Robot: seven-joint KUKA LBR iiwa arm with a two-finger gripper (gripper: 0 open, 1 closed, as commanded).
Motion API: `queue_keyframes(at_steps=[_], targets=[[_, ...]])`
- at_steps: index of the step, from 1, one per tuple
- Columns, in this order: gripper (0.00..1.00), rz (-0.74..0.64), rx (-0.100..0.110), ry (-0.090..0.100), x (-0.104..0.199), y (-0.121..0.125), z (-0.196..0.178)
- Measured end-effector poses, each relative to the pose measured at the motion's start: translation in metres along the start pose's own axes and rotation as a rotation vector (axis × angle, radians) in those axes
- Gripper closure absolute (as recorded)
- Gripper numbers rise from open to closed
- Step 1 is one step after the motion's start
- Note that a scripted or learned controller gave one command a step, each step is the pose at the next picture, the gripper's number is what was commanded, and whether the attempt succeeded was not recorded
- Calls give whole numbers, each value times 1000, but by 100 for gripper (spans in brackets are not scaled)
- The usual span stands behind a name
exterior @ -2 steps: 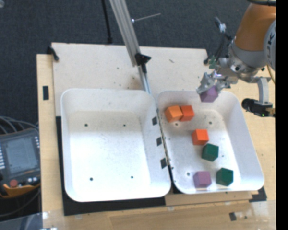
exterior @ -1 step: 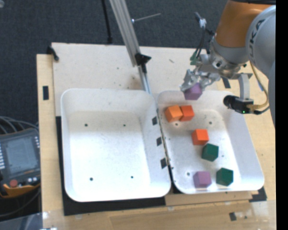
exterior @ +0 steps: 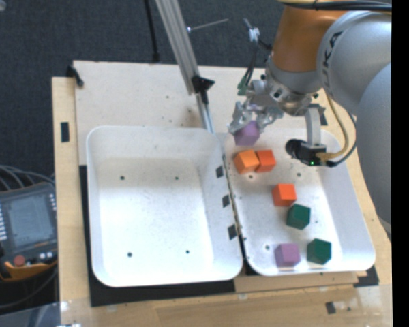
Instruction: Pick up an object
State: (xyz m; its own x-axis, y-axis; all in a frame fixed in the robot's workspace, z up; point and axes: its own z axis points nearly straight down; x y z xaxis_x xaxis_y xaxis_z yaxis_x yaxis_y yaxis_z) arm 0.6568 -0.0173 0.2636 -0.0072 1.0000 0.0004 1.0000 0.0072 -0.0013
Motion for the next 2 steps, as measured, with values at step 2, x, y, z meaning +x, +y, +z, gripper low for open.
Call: queue_keyframes(at_steps=[2], targets=[[100, 1, -2, 0, 91, 6, 1]])
